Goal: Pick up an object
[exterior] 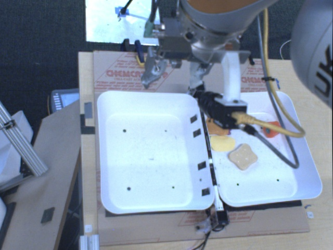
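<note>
- Gripper [171, 79] raised above the far rim of the left bin [148, 150], fingers spread, nothing between them
- Tan biscuit-shaped piece [243, 157] in right bin [291, 184], toward nine o'clock, beside a yellow piece [223, 144]

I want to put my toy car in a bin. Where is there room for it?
The left bin has its whole white floor bare, wall to wall. In the right bin, the near strip by the front rim is bare too. Its far half is crowded: a tan cracker-like piece, a yellow piece, an orange piece, cables and the tool above.
</note>
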{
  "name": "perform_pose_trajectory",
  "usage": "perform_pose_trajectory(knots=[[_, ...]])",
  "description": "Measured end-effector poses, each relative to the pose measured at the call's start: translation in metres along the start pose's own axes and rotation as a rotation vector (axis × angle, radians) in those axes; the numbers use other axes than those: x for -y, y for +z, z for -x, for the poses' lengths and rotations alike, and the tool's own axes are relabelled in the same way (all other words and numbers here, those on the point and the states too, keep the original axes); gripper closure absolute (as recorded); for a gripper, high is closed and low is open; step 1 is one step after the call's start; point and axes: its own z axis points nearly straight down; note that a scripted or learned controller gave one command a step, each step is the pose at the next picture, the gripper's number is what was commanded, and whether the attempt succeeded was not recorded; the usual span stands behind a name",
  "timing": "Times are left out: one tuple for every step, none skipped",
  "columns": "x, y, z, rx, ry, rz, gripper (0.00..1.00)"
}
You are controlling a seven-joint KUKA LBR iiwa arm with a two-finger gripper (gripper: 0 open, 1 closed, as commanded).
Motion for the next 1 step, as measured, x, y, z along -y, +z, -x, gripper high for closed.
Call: perform_pose_trajectory(knots=[[0.0, 0.0, 0.0, 0.0, 0.0, 0.0, 0.0]])
